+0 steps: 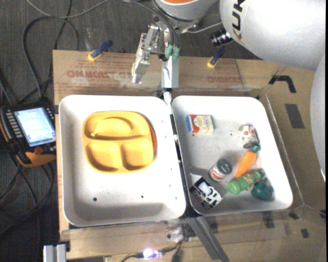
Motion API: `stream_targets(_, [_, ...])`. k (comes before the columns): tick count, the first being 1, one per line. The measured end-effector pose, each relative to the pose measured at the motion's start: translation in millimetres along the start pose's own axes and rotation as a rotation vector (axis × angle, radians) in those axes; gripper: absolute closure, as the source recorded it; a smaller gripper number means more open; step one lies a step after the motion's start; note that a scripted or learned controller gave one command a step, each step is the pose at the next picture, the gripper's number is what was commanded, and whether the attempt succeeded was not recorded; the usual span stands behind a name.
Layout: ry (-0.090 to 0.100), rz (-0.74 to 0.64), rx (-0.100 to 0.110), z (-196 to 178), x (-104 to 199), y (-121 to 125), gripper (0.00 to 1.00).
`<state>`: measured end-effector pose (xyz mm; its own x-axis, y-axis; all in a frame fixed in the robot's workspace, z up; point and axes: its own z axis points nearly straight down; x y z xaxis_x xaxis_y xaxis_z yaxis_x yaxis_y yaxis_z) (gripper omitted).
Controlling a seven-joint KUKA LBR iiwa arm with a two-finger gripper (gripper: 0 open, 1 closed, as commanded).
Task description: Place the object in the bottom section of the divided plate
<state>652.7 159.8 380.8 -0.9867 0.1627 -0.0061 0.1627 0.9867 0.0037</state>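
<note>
A yellow divided plate (91, 146) lies in the left bin (120, 201), with one wide section at the back and two smaller ones toward the front. All its sections look bare. My gripper (154, 70) hangs above the bench's back edge, just behind the seam between the two bins. Its fingers (140, 61) are spread open and only the cardboard shows between them. The loose objects lie in the right bin (229, 108).
The right bin holds a small orange-and-white carton (200, 124), a printed can (249, 134), a toy carrot (245, 164), a small jar (221, 170), green pieces (246, 183), a teal piece (262, 190) and a black-and-white packet (205, 193). A teach pendant (30, 129) sits left of the bench.
</note>
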Motion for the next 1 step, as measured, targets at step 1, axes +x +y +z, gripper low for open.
stream_targets(1, [0.003, 0.007, 0.003, -14.7, 31.3, 61.4, 1.00])
